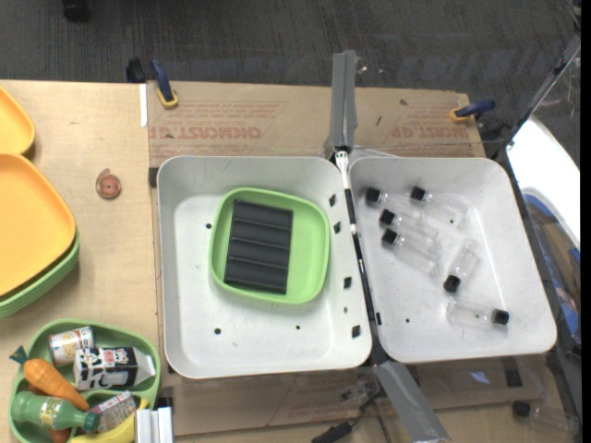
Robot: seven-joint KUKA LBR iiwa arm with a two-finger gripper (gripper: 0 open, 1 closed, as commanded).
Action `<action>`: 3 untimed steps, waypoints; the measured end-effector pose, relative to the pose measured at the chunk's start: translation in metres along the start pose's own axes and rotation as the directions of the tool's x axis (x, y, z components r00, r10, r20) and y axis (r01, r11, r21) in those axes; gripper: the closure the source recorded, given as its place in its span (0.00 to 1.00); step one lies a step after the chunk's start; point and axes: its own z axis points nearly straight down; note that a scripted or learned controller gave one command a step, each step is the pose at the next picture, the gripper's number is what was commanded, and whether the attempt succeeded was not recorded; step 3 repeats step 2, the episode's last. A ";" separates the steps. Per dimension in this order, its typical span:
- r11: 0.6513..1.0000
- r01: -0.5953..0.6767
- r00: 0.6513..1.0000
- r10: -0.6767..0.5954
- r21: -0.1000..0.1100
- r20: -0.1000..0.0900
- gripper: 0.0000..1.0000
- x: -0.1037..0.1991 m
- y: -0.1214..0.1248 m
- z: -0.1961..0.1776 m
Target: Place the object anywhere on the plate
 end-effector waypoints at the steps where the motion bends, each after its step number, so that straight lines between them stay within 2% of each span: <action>1: 1.000 0.001 1.000 -0.001 0.000 0.001 0.00 -0.001 0.000 0.000; 3: 1.000 0.001 1.000 -0.001 0.000 0.001 0.00 0.000 0.000 0.001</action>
